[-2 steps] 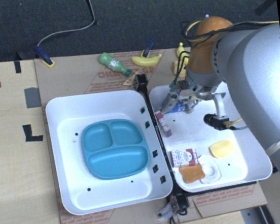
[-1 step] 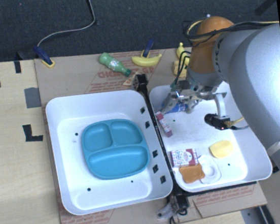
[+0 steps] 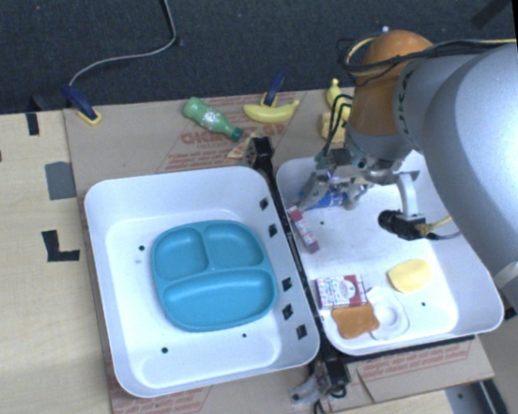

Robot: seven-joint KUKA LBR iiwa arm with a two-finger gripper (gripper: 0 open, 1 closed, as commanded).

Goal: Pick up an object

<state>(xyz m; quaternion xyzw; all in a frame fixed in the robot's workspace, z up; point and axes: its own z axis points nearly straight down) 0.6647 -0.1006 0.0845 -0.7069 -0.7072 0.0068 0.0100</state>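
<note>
Maroon-pink small tube (image 3: pixel 305 230), one only, lies flat on the floor of the right-hand white bin (image 3: pixel 364 249), just below and slightly view-left of the pincer (image 3: pixel 328 192). It is close to the pincer; whether they touch can't be told. The tube's long axis runs roughly up-down in the view with its upper end leaning a little view-left, about parallel to the bin wall beside it. Which end is the cap is too small to tell. Pincer hangs low over the upper part of that bin, on the grey arm (image 3: pixel 475 125) that enters from view-right. Released or clenched can't be told, as it is a blurred bluish-silver jumble there. Farther below the pincer are one red-and-white packet (image 3: pixel 338 290), one orange-brown flat piece (image 3: pixel 353 321) just under the packet, and one white round thing (image 3: pixel 390 318) against that piece's view-right side. Below and view-right of the pincer sits one yellow lump (image 3: pixel 410 275), apart from the rest. Well view-left of the pincer is the second white bin (image 3: pixel 125 266), holding one blue plate (image 3: pixel 213 274) with three compartments, lying flat. Two bins in total, side by side. Above and view-left of the pincer, outside the bins on the cardboard (image 3: pixel 204 147), are one green bottle (image 3: pixel 212 119) lying down and one yellow banana (image 3: pixel 272 111).
</note>
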